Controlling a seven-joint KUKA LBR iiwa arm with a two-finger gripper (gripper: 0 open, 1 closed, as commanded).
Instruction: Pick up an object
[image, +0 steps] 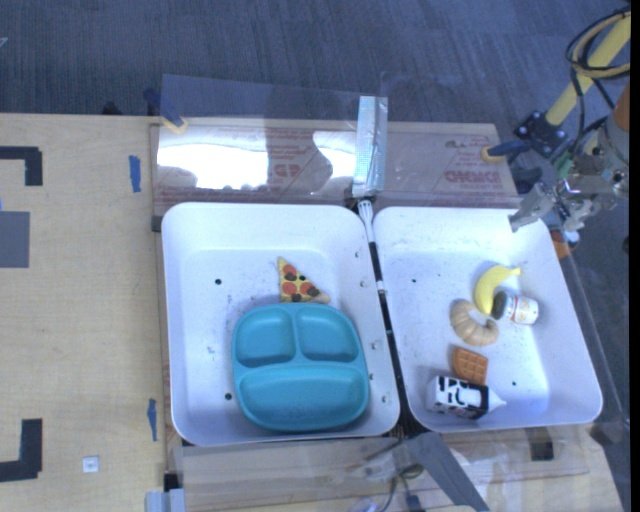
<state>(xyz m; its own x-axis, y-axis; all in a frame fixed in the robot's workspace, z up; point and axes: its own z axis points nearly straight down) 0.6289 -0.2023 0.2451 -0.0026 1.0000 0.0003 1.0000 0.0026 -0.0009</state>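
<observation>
Yellow banana (492, 284) stands lengthwise, tip toward the far rim; pincer (560, 212) state unclear.

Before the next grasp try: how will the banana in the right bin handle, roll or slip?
The banana looks smooth and curved, probably rigid plastic, so fingers may slip off it. Its curve makes it likelier to pivot than roll. It touches the croissant and the small bottle, so a push would probably shift those too.

1. I see the left bin (190, 300) mostly taken up by the blue tray (298, 365), with the pizza slice (298, 284) just behind it
2. Its back strip is bare
3. In the right bin (570, 340), banana (492, 286), bottle (517, 308), croissant (472, 323), cracker (469, 364) and carton (462, 395) cluster mid-floor; the back-left floor lies open
</observation>
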